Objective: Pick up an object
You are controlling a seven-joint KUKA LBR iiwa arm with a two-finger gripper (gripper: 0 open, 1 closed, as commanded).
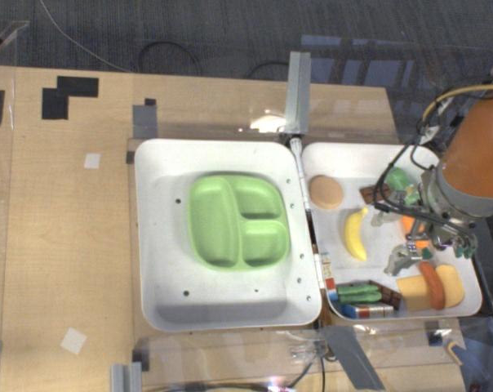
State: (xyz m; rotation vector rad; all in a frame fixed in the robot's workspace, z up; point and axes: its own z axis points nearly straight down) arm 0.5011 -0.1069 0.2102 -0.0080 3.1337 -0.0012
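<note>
Two shallow white bins sit side by side on the wooden bench (pixel 59 243). The left bin (pixel 165 300) holds a light green divided plate (pixel 237 220) lying flat near its centre, with three compartments showing. The right bin (pixel 336 158) holds the loose objects. A round tan bun-like piece (pixel 326 192) lies near the bin's upper left, just beside the divider between bins. Below and right of it a yellow banana (pixel 356 233) lies roughly along the bin's length, apart from the bun. Along the lower left wall a cluster of markers (pixel 362 295), green, red and blue among them, lies flat against the rim. Near the lower right corner a yellow block, possibly a sponge or cheese piece (pixel 450 284), has an orange-red sausage-shaped item (pixel 432 283) lying across it, touching. The arm, with its orange band (pixel 479 149) and grey wrist, reaches in from the right over the bin's right half. The gripper (pixel 418 250) hangs over the area just above the sausage and yellow block, with metal finger parts visible near an orange object (pixel 413 225) and a green object (pixel 400 180) partly hidden under cabling. Cannot tell how far apart the gripper tips stand or whether anything sits between them; wrist and cables hide that spot. Nothing is seen lifted clear of the bin floor.
</note>
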